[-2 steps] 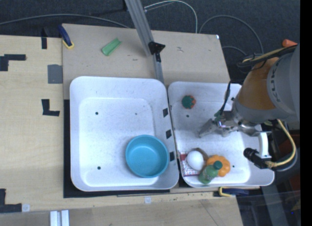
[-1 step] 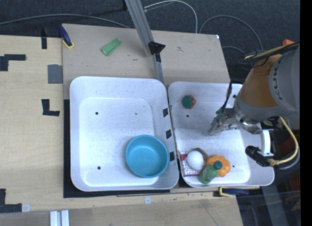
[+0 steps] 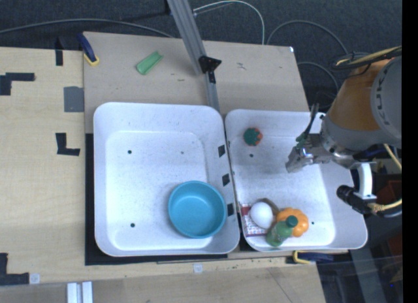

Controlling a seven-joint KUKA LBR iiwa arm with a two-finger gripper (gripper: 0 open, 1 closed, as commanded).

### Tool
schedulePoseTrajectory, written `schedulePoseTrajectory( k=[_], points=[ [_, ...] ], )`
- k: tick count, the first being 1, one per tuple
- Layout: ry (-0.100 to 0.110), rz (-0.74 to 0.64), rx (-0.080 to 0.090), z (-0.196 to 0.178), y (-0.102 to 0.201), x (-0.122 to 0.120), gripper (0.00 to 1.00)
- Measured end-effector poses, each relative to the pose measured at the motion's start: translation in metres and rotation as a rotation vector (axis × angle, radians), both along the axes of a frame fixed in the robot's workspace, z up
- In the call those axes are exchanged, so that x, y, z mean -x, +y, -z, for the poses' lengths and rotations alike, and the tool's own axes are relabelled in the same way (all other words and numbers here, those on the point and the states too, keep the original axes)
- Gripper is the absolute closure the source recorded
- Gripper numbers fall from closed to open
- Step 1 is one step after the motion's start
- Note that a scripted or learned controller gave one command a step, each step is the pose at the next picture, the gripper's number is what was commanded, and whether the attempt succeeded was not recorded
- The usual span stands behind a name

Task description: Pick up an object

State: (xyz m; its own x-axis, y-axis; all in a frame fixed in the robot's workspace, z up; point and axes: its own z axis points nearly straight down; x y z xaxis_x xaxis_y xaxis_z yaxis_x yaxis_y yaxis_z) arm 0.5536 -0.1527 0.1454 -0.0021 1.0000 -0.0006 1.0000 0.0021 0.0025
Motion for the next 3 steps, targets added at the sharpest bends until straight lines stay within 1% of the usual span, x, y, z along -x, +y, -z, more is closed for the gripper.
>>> schedulePoseTrajectory(
  k=[1, 2, 3],
  points=[
    [-0.002, 0.001, 0.001, -0.062, -0.006, -0.002, 1.00],
    [0.001, 0.001, 0.000, -0.083, -0.006, -0.002, 1.00],
    [0.002, -0.005, -0.002, -0.093, 0.047, -0.004, 1.00]
  ],
)
